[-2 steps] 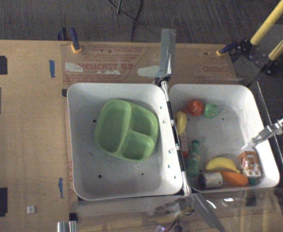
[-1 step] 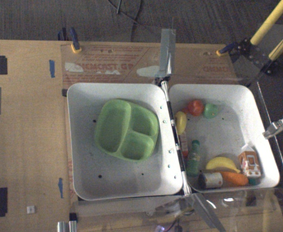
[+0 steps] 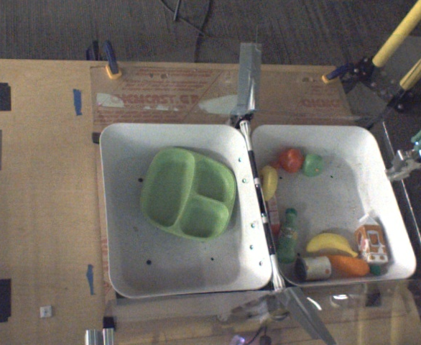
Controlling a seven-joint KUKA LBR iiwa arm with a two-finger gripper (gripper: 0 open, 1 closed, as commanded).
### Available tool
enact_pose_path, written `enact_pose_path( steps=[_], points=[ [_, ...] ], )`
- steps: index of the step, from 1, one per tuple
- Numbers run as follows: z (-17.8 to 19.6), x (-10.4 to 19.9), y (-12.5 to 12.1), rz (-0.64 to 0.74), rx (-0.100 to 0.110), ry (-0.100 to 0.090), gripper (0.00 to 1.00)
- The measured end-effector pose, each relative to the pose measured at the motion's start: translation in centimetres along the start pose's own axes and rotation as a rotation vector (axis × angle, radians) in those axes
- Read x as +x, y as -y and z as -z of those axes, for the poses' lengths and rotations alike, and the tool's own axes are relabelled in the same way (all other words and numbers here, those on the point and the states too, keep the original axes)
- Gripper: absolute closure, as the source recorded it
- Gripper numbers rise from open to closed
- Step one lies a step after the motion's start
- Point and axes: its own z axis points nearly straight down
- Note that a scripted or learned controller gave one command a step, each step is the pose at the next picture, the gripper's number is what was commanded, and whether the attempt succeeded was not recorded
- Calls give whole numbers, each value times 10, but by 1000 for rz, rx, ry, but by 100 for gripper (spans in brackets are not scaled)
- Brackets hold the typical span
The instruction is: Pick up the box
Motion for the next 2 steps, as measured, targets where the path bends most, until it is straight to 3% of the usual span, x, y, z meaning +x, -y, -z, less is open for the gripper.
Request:
enact_pose_path(
  steps=[1, 2],
  points=[
    [0, 0, 0, 0, 0, 0, 0],
    [157, -11, 48, -327, 3, 0, 0]
  ],
)
